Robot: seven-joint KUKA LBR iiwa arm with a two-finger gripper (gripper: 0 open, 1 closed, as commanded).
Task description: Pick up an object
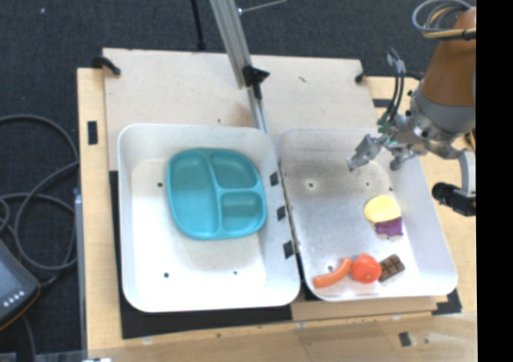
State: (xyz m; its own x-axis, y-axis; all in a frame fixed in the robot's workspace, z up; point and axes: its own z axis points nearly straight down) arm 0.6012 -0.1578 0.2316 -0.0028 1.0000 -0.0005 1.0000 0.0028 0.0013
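Note:
In the right bin (321, 192) lie a yellow and purple toy (384, 215), a red tomato-like ball (365, 268), an orange carrot-like piece (332, 274) and a small brown block (390, 266). My gripper (379, 154) hangs over the bin's far right part, above and just beyond the yellow and purple toy. Its two fingers are spread apart with nothing between them.
The left bin (144, 216) holds a teal divided plate (216, 192). A slanted metal pole (228, 16) rises behind the bins. Cables lie on the dark floor at the left.

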